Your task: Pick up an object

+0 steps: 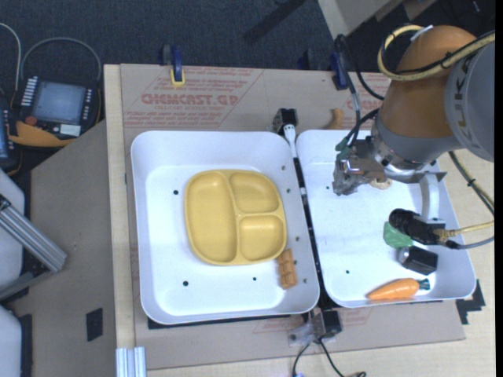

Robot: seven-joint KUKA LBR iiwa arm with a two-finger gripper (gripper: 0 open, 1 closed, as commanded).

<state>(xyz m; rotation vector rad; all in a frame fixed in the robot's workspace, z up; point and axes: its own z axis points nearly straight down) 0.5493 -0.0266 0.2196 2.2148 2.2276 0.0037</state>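
My gripper [346, 181] hangs over the back left part of the right bin [354, 277], pointing down; its fingertips are too small and dark to read. A tan bit [382, 183] peeks out just right of it, and I cannot tell what it is. An orange carrot [393, 290] with a green tip lies at the right bin's front edge. A green object [397, 236] and a small black block [420, 259] lie toward the bin's right side. Nothing shows between the fingers.
The left bin [153, 234] holds a yellow divided plate [234, 214] in its middle and a small brown ridged piece [287, 270] near its front right corner. A raised rim [302, 210] separates the two bins. The arm's bulk covers the right bin's back right.
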